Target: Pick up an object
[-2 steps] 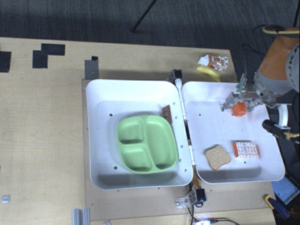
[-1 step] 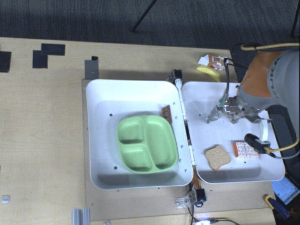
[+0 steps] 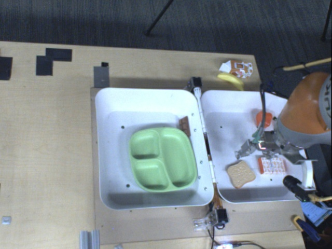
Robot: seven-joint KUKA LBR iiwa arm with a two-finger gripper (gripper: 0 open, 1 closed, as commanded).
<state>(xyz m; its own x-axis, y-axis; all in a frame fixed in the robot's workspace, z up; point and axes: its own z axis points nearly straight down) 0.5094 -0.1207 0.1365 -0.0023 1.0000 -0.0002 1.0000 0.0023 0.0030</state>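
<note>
- The left bin (image 3: 106, 154) is shallow, white and smooth, with rounded corners. A pale green plate (image 3: 163, 158) fills its middle; the plate is glossy plastic, rounded-square, split into three compartments.
- A small brown piece (image 3: 183, 123) sits at the plate's 1 o'clock, against the bin's right wall; what it is cannot be told.
- The right bin (image 3: 223, 113) is the same white shape and touches the left bin along a dark seam.
- In it, a toast (image 3: 241, 174) lies flat at 6 o'clock: tan, speckled, bread-shaped.
- Just at the toast's 2 o'clock lies a packet (image 3: 272, 165), flat, with a red and white pattern.
- An orange object (image 3: 263, 119), small and rounded, sits at the bin's 1 o'clock, partly hidden by the arm.
- The gripper (image 3: 249, 148) is grey metal and hangs above the bin's middle, at the toast's 12 o'clock; whether its jaws are wide or narrow cannot be told.
- On the wooden bench (image 3: 46, 154), at the right bin's 12 o'clock, lie a banana (image 3: 230, 80) and a small wrapper (image 3: 238, 68).
</note>
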